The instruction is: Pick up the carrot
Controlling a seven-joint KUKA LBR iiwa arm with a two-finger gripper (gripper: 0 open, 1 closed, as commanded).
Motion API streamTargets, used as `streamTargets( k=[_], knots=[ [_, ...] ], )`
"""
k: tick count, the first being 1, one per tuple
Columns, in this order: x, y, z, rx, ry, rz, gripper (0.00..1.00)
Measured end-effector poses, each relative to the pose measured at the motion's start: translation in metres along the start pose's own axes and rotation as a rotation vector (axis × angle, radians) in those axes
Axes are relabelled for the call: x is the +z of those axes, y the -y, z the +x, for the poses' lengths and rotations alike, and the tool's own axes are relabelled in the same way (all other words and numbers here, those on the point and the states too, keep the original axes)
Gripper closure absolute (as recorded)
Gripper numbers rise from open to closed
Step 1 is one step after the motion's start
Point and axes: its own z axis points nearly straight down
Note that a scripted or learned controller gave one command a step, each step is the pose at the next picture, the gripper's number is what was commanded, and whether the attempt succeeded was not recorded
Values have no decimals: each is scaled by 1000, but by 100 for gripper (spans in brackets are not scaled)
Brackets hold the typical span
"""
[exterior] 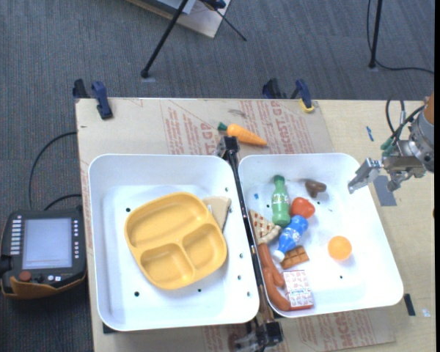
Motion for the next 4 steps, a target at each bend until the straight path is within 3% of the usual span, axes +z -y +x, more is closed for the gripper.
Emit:
streamTargets(
  k=[1, 2, 3, 4],
  knots=[
    [101, 44, -1, -128, -5, 10, 0],
    [171, 72, -1, -113, -3, 3, 0],
    [168, 37, -2, -161, -3, -1, 0],
    [159, 38, -3, -154, -5, -1, 100]
  ],
)
